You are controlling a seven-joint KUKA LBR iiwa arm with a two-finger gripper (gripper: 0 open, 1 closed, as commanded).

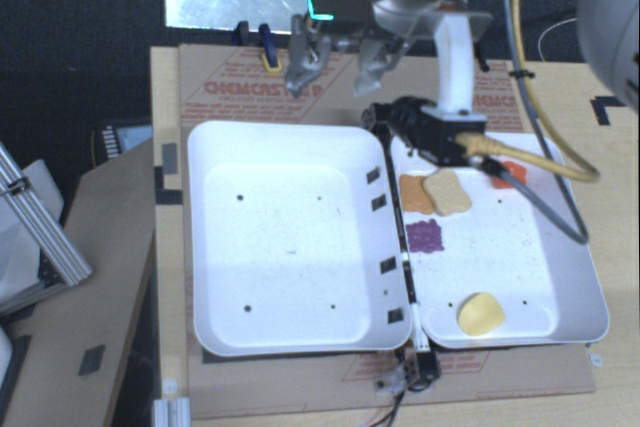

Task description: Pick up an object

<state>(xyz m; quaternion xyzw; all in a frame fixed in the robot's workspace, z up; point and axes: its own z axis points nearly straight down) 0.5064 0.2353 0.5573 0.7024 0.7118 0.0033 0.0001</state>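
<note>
Grey gripper [336, 67] spread wide, holding nothing, beyond left bin [215, 155] back edge | nearest object: bread slice [446, 192], right bin [575, 260] back-left corner.

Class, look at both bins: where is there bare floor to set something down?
The left bin is bare throughout. In the right bin, room lies between the purple piece and yellow piece; its far end is crowded by bread.

Robotics lab — bench [560, 85] with twin white bins [290, 245], aluminium framing [35, 215], loose cables [540, 155].
</note>
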